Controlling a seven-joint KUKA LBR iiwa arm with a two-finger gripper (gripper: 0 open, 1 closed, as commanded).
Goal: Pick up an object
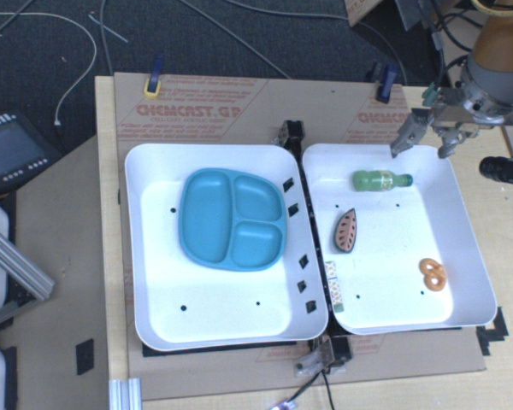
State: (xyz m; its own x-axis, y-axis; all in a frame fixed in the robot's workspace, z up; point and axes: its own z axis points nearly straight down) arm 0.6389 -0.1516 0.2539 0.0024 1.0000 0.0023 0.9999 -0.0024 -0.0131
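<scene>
A small green bottle (380,180) lies on its side near the far wall of the right bin (466,229). A brown, leaf-shaped piece (345,230) rests left of the bin's middle. A pretzel (433,273) sits near the right wall. My gripper (425,146) hangs above the bin's far right corner, up and to the right of the bottle. Its two fingers are spread apart, with nothing between them.
A blue divided plate (232,219) lies in the left bin (154,254). A black divider with clips (301,229) runs between the bins. Clamps (154,84) hold the cardboard at the far edge. Cables lie on the floor beyond the bench.
</scene>
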